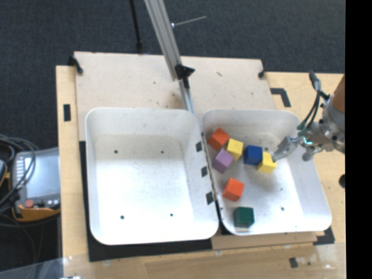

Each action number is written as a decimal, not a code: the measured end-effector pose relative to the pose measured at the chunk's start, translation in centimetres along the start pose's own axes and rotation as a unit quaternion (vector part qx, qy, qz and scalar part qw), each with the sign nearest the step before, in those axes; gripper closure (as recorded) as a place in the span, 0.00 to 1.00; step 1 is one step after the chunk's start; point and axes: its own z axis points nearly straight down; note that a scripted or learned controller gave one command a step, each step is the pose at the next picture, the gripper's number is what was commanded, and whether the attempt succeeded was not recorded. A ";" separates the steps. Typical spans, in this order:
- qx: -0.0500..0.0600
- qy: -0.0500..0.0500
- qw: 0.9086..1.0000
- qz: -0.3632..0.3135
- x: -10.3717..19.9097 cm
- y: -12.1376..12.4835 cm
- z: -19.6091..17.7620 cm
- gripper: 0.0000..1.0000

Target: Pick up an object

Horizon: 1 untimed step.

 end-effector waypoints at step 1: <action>-0.002 0.000 1.000 0.000 0.0 0.1 -0.2 0.00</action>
